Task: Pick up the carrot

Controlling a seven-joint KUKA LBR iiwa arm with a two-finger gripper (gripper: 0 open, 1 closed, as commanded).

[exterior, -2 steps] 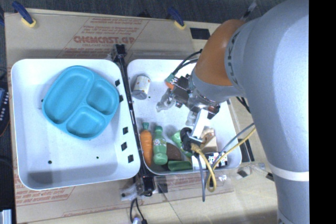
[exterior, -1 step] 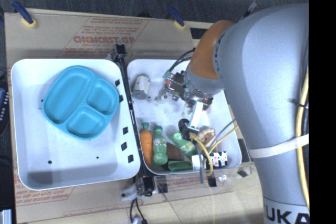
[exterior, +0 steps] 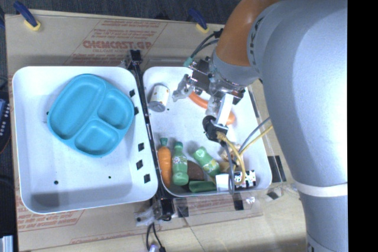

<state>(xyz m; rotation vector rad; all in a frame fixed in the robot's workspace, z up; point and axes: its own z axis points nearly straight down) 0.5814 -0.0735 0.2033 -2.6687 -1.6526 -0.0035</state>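
Your left bin (exterior: pixel 23 127) bears a blue plate (exterior: pixel 91 114). In the right bin (exterior: pixel 177 75), the carrot (exterior: pixel 165 166) lies against the left wall, low in the view, with its long axis along that wall and a green bottle (exterior: pixel 179 163) just beside it. The gripper (exterior: pixel 184 89) hangs up and right of it, near a can (exterior: pixel 158 96). You cannot tell if it is wide or narrow.

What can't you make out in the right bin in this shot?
Orange thing, camera view: mostly covered by the gripper, so its kind is unclear.
Right bin, camera view: its far right corner is hidden by the arm.
Brown thing, camera view: partly covered by green bottles, too little shows to identify.
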